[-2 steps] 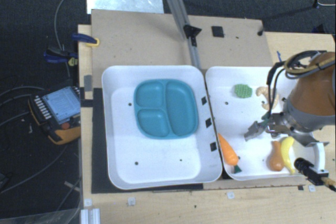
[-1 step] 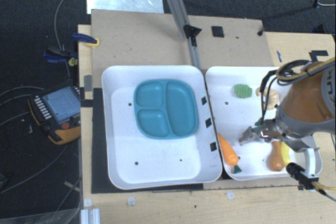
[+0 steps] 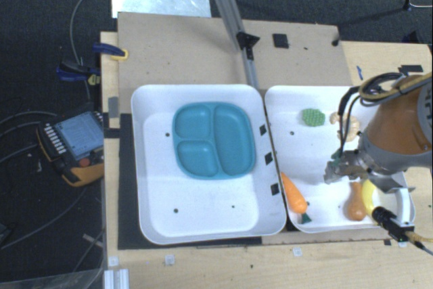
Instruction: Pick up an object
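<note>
A: Dark carpet is seen around a tan board counter; two shallow white bins sit on it side by side, edges touching.

B: Left bin: smooth, glossy, rounded corners. A teal plastic divided plate with three compartments is laid near its upper middle; bare white floor is left below it.

A: Right bin: a tapered orange carrot with a green tip is noted against the left wall, near the front. A nubbly green round piece lies toward the back, a small pale object just beside it.

B: A pear-shaped orange object and a yellow one are pressed together at the front right, just beside the tool.

A: Tool state: cannot be told; it is hung low over the bin floor, with nothing seen in its grip. Open white floor is left between carrot and tool.
</note>
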`<state>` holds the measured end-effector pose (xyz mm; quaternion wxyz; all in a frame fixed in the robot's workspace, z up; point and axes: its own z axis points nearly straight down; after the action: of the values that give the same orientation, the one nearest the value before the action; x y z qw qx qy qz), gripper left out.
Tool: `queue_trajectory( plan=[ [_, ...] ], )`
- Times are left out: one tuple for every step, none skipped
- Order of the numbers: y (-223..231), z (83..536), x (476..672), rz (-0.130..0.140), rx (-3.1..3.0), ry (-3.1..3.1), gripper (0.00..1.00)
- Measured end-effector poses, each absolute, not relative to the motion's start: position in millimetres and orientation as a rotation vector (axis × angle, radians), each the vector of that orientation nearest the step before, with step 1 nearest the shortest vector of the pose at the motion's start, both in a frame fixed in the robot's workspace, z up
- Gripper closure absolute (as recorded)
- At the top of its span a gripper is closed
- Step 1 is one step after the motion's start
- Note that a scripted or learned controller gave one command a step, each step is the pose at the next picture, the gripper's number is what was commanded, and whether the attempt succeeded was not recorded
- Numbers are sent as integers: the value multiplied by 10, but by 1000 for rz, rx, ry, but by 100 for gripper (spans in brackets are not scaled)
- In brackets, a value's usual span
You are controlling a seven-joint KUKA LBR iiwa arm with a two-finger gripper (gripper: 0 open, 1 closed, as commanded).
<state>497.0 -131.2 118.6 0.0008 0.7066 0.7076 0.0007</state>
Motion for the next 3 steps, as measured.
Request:
queue_trajectory(
  plan=[
    [-1315, 1615, 4962, 4, 2214, 2223, 100],
    [-1258, 2179, 4901, 7, 2211, 2223, 100],
    [-1258, 2826, 4910, 8, 2209, 2222, 100]
  ],
)
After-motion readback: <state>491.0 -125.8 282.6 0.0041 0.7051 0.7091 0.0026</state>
